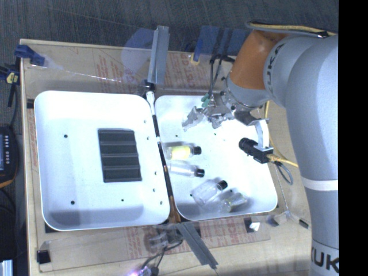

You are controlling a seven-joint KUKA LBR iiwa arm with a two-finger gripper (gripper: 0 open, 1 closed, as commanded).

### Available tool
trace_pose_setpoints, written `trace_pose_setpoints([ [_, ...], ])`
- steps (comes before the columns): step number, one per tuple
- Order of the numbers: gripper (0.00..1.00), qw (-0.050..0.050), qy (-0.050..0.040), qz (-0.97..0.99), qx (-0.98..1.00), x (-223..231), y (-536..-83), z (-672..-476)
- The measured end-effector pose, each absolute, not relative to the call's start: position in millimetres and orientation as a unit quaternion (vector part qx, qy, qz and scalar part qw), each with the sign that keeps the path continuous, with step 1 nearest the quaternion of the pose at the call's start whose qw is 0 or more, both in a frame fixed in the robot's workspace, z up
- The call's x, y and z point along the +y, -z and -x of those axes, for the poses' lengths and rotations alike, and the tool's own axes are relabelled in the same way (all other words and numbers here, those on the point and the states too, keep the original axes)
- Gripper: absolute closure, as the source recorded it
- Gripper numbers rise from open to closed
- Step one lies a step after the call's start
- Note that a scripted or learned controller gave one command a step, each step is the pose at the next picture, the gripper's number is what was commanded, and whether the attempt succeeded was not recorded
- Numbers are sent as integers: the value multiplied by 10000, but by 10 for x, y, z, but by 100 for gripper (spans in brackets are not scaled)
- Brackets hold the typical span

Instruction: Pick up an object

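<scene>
My gripper (201, 122) hangs over the far part of the right bin (261, 203), its fingers spread open with nothing between them. Below it in that bin lie small bottles with black caps: a yellow one (180, 151), a clear one (186, 169) just nearer, and a third clear one (208, 191) toward the front. A crumpled clear item (234, 202) rests beside that third bottle. The yellow bottle lies a short way in front of the gripper, not touching it. A black ribbed rectangular block (120, 154) lies flat in the middle of the left bin (57, 108).
The grey arm with its orange band (253, 59) comes in from the right over the right bin's far corner. A black fitting with a cable (254, 149) hangs off the wrist above the bin's right side. A raised divider (158, 148) separates the two bins.
</scene>
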State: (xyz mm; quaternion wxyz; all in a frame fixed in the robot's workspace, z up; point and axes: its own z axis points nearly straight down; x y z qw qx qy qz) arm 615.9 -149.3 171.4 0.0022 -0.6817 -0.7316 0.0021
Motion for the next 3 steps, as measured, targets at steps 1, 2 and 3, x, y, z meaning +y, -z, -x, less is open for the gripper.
trace_pose_setpoints([
  [1,0,14,-21,6633,-7483,-1214,-908,-6293],
  [2,0,-3,-1,6577,-7533,-2111,-930,-6153],
  [3,0,62,-31,6406,-7679,-1379,-901,-6491],
])
